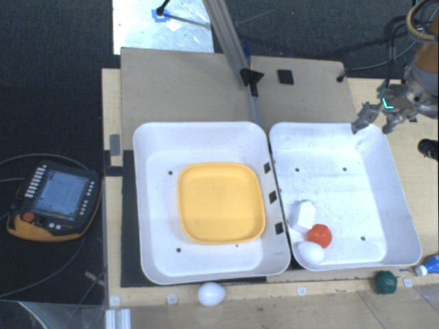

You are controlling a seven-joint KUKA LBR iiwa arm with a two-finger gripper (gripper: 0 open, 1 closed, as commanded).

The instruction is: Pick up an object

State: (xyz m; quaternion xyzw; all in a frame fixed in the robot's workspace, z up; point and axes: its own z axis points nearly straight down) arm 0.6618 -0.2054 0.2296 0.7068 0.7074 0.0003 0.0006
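In the right bin (357,184), near its front left corner, lie a red ball (319,236), a white block (302,214) and a white egg-shaped object (311,253), all close together. A yellow square plate (221,202) fills the middle of the left bin (154,184). My gripper (376,120) hangs over the right bin's far right corner, well away from the objects. Its two fingers are spread apart with nothing between them.
A white egg (211,293) lies on the bench in front of the left bin. A dark green ball (385,282) sits off the right bin's front right corner. A teach pendant (53,199) rests on the floor at left. A metal pole (230,36) slants behind the bins.
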